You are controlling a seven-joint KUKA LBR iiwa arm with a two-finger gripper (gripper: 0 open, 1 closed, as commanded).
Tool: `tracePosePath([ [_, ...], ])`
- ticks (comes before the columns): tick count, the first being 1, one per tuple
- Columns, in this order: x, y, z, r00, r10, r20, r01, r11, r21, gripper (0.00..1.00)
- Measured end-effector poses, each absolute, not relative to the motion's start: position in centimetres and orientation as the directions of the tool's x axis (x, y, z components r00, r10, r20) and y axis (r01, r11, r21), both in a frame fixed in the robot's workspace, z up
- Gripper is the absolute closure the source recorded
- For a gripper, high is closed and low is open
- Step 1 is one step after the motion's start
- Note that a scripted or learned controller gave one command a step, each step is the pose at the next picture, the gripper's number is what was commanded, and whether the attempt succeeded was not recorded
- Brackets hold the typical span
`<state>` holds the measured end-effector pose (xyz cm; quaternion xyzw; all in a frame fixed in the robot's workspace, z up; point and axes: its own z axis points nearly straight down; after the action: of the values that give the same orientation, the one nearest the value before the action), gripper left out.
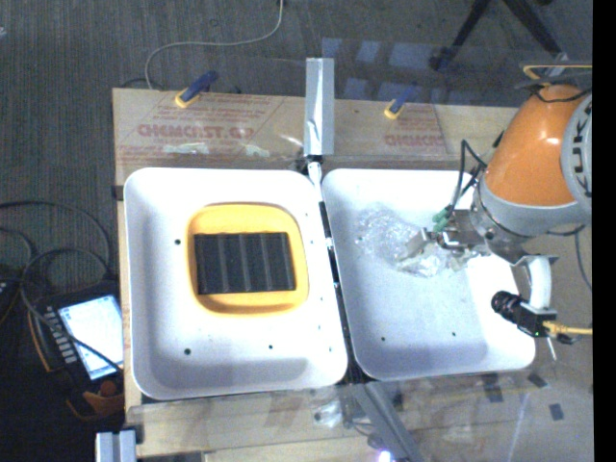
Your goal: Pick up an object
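Two shallow white bins sit side by side on the tabletop [144,123]: the left bin [154,354] carries a yellow-framed tray with a dark ribbed insert [246,259], lying flat near its middle; the right bin [423,340] carries a crumpled clear plastic item [390,237], lying on the floor of the bin toward its far side. Arm [539,157] enters from the right edge, wrist low over the right bin. Hand [440,237] sits at the right end of the plastic item, just beside or touching it; which cannot be told. Whether the hand is spread or pressed together cannot be told either, since the wrist body covers it from above and the small green and metal parts at its tip blur into the plastic. Progress, by judgement: approach made, grasp unconfirmed, nothing seen lifted; both objects rest in their bins. Remaining: secure closure on one object and a lift clear of the bin. Hard to read: the plastic's outline against the white floor, and a dark fitting [510,306] below the wrist, purpose unclear.
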<state>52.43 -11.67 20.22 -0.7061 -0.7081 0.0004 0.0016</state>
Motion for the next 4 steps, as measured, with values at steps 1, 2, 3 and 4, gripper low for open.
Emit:
tracePosePath([
  [1, 57.5, -15.5, 15.2, -0.153, 0.988, 0.000, 0.988, 0.153, -0.001, 0.00],
  [2, 58.2, -18.6, 9.2, -0.187, 0.982, -0.004, 0.982, 0.187, 0.014, 0.00],
  [3, 58.5, -18.6, 10.5, -0.186, 0.983, -0.007, 0.982, 0.186, 0.023, 1.00],
  [4, 60.3, -12.5, 17.7, -0.134, 0.991, -0.008, 0.991, 0.134, 0.004, 1.00],
])
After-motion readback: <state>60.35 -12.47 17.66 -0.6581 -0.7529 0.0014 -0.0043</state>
